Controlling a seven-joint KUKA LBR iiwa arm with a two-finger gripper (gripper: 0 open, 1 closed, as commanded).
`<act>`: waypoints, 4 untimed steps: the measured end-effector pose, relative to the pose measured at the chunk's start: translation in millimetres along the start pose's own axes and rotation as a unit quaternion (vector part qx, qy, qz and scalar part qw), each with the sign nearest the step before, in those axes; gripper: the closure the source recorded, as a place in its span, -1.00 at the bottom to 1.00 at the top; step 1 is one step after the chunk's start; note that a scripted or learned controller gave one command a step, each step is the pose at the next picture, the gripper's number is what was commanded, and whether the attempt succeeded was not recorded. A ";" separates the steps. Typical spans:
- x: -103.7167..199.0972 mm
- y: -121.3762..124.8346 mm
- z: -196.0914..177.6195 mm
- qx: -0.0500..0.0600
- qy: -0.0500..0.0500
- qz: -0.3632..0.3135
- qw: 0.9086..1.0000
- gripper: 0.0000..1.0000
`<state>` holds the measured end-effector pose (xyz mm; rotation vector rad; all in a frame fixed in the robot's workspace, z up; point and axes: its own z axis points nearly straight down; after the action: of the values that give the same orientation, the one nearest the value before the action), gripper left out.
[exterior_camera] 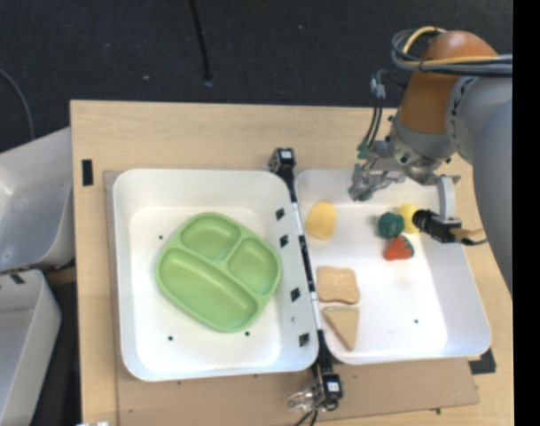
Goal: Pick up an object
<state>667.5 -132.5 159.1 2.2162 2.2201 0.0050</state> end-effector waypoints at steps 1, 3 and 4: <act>-1.7 1.3 -54.1 0.000 0.000 -0.001 1.000 1.00; 92.0 7.5 -69.2 0.002 0.001 -0.002 1.000 1.00; 146.8 5.5 -83.2 0.002 0.001 -0.002 1.000 1.00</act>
<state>672.3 14.4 242.2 2.2136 2.2282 0.0041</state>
